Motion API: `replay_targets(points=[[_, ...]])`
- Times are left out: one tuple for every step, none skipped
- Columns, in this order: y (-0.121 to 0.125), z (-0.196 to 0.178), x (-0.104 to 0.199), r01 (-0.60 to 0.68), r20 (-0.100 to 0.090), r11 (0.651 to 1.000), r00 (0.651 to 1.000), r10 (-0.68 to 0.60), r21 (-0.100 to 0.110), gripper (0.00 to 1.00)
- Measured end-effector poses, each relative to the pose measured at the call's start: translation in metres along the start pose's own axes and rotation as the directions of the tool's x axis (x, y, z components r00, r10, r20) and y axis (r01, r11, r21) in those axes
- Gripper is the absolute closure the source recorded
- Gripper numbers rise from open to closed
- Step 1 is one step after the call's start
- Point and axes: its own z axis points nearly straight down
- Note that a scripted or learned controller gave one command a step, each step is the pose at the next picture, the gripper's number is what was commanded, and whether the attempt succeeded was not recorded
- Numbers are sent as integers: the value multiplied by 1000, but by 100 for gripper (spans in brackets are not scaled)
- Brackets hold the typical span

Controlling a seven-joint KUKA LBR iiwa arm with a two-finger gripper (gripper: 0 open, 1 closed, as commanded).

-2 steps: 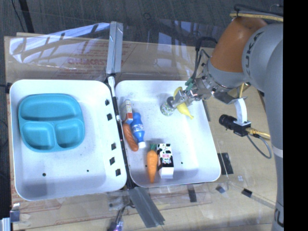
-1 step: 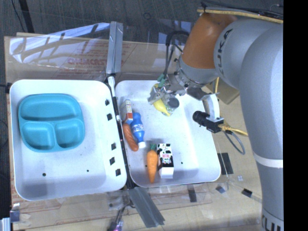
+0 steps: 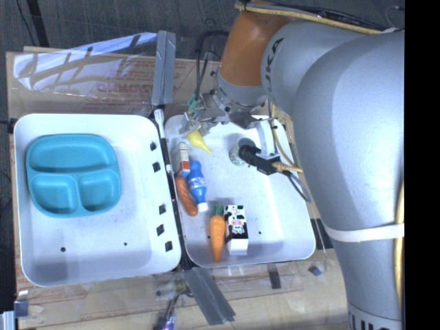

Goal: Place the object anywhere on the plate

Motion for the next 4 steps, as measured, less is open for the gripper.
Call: replay_targets(points=[[12, 0, 81, 12, 0, 1000, 1000, -12, 1, 100], [9, -16, 140, 108, 0, 994, 994, -108, 0, 100], [7, 13, 187, 194, 0, 981, 981, -194, 3, 100], [7, 13, 187, 194, 0, 981, 981, -194, 2, 0]])
